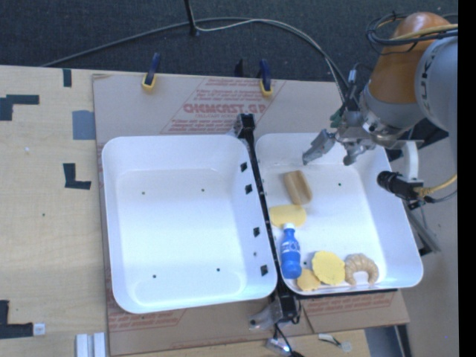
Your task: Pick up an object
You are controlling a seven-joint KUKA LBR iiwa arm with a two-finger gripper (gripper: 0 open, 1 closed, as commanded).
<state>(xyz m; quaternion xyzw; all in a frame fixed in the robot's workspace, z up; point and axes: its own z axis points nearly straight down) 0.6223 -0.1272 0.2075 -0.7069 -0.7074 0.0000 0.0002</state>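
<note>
The surface carries a cardboard sheet with red print too blurred to read surely, and on it two white bins: the left bin lies well to the left of the end effector, the right bin beneath it. The end effector hangs released, fingers spread and grasping nothing, over the bin's far end. Nearest it, below-left, lies a tan block, then a yellow piece, a blue bottle, a yellow disc and a croissant, whose details are hard to make out.
</note>
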